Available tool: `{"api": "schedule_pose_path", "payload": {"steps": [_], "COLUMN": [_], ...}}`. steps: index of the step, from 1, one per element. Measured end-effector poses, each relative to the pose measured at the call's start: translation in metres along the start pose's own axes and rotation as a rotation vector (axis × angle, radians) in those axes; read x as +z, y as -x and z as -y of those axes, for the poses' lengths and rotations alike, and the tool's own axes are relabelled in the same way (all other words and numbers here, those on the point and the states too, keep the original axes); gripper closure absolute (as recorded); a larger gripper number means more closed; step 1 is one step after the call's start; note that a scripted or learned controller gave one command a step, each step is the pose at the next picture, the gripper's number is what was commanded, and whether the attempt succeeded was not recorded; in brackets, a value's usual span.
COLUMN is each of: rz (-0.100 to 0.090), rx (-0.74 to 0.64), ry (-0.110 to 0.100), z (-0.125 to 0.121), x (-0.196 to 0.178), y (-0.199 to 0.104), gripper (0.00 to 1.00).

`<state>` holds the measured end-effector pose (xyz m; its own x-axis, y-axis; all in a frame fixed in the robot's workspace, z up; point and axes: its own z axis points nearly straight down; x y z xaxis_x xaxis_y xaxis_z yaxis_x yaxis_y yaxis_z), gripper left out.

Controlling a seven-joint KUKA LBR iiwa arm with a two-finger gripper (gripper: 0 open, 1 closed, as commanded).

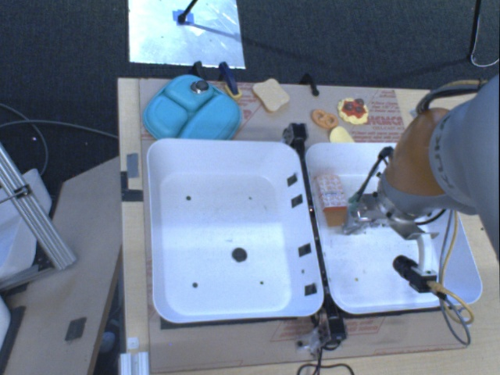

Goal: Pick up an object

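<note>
A small block-shaped object (pixel 330 197), pinkish on top and brown below, lies in the right bin (pixel 391 291) close to its left wall. My gripper (pixel 355 219) is low in that bin, just right of the block's lower end and very near it. Whether it touches the block cannot be made out. The grey arm with its orange band (pixel 414 162) comes in from the right and hides the middle of the bin.
The left bin (pixel 203 209) has a small dark spot (pixel 239 255) on its floor. Behind the bins lie a blue lidded tray (pixel 191 109), a bread slice (pixel 271 94), a pretzel (pixel 323 118), a small pizza (pixel 353 109) and a yellow piece (pixel 341 135). A black fitting with cables (pixel 412 273) hangs over the right bin's front.
</note>
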<state>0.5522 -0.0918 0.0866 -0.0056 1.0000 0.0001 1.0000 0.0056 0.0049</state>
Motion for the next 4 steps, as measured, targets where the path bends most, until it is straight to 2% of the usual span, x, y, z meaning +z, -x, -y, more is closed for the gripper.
{"api": "schedule_pose_path", "payload": {"steps": [1,2,3,4], "rz": [-0.005,-0.002,0.001,-0.002], "rx": [-0.011,-0.002,0.009,-0.002], "ry": [0.01,-0.007,0.0,0.002], "z": [-0.03,0.024,0.065,0.063], "x": [-0.104,-0.097,-0.147,-0.193], "y": [-0.106,-0.138,-0.091,-0.119], "gripper": [1.0,1.0,1.0,1.0]}}
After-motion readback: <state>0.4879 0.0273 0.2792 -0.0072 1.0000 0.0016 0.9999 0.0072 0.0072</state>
